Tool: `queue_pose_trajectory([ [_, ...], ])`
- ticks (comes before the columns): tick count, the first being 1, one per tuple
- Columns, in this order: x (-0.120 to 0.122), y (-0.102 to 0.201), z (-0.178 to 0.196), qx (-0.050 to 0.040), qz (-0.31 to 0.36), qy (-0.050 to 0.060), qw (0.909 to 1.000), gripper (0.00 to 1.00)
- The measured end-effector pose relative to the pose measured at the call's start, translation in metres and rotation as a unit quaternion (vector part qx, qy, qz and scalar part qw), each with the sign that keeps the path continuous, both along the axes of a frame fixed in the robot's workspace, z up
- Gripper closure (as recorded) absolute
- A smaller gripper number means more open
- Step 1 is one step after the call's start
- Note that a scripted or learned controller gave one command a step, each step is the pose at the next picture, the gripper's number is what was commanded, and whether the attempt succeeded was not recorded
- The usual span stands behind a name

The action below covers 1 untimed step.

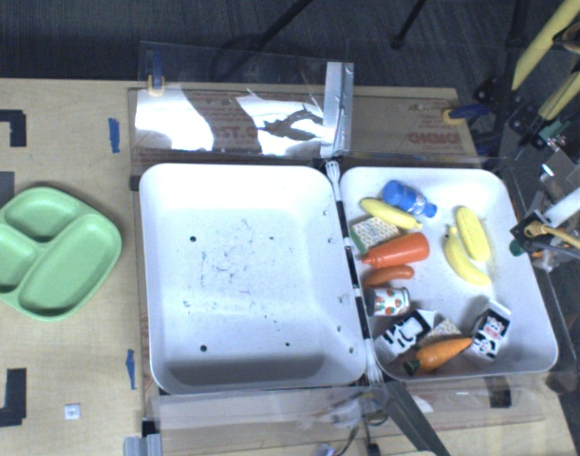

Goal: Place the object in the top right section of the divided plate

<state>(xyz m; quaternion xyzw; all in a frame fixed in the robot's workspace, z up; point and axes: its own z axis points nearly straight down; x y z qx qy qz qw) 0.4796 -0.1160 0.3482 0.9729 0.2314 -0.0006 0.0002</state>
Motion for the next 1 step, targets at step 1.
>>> queue_pose_trajectory([
  [1, 0.0007, 0.0005, 0.0093, -0.0002, 0.001, 0.001, 1.0000, 1.00],
])
